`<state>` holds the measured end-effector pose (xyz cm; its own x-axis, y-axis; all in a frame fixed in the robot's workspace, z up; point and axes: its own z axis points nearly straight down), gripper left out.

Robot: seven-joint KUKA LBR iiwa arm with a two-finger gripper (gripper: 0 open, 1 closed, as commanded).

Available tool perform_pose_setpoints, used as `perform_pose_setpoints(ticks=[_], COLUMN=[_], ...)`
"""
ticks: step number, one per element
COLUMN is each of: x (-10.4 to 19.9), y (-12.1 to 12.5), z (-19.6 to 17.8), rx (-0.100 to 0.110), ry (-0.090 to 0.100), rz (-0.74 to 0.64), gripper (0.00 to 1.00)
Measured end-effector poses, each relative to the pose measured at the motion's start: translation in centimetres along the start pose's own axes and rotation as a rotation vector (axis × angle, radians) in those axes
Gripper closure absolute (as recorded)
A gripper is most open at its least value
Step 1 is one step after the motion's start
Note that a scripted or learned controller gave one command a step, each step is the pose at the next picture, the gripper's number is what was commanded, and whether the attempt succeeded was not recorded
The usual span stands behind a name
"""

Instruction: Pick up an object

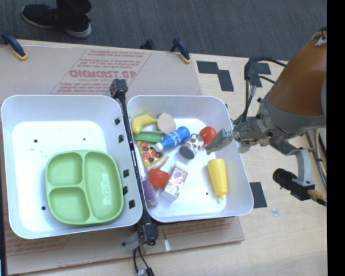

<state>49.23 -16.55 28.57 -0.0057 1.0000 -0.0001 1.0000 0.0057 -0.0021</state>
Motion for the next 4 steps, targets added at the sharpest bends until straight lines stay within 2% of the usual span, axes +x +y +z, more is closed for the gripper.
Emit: perform_pose_setpoints(ticks=[1,2,3,4], x=[-4.5,-4.6,-4.5,-0.9], y=[6.1,13.8,13.8,8.0], z=[16.2,19.4,18.3,9.8], rx=[0.005,0.002,0.004,-0.001], ry=[0.002,0.001,0.003,0.002], rz=[-0.001,-0.001,-0.005,0.001], gripper=[0.00,0.00,1.00,1.00])
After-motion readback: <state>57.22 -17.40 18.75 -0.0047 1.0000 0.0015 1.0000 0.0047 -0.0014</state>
